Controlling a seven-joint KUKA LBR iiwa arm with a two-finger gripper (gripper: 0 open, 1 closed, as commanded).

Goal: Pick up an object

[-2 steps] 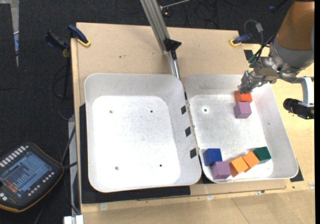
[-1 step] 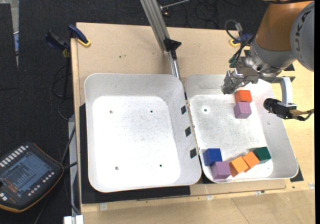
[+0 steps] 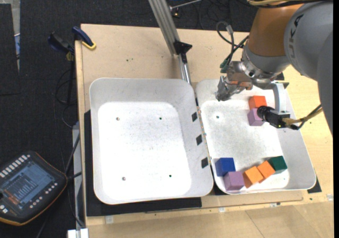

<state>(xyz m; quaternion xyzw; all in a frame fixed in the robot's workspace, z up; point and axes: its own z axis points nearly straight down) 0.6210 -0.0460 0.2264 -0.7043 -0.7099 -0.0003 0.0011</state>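
My gripper (image 3: pixel 226 91) hangs over the far left part of the right bin (image 3: pixel 233 141), near its back rim, with nothing visible under it. An orange block (image 3: pixel 257 102) and a purple block (image 3: pixel 255 118) lie just to its right, apart from it. Along the bin's near edge sit a blue block (image 3: pixel 225 166), a second purple block (image 3: pixel 233 180), two orange blocks (image 3: pixel 253 175) and a green block (image 3: pixel 277 164). The grey arm with its orange band (image 3: pixel 275 14) reaches in from the upper right.
The left bin (image 3: pixel 106 94) lies beside the right one, sharing a middle rim. A slanted metal pole (image 3: pixel 164 14) ends near the bins' back edge. A blue clamp (image 3: pixel 79 35) sits at the bench's far left corner. A teach pendant (image 3: pixel 26 184) lies off the bench.
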